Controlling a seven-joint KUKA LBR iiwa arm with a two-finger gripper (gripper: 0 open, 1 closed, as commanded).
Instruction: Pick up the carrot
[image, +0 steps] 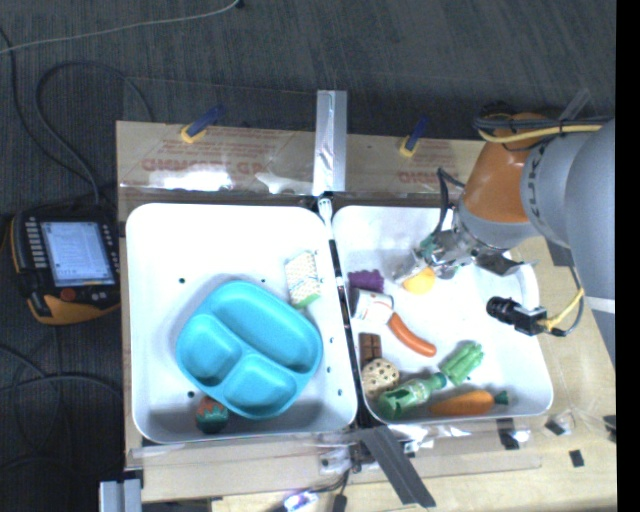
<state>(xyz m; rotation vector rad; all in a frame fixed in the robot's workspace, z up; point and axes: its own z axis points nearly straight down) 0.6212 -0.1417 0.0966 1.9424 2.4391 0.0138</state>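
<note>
The carrot (462, 403), orange with a green tip at its right end, lies along the front wall of the right bin (530, 385). My gripper (437, 255) hangs over the back middle of that bin, well behind the carrot. A small yellow piece (420, 281) sits just below the gripper's tip. Nothing shows the carrot in contact with the gripper.
Around the carrot lie a green vegetable (405, 395), a second green piece (460, 360), an orange-red sausage (412, 335), a cookie (378, 374), a brown block (370, 347) and a purple item (365, 281). The left bin holds a blue divided plate (250, 345) and a corn piece (302, 277).
</note>
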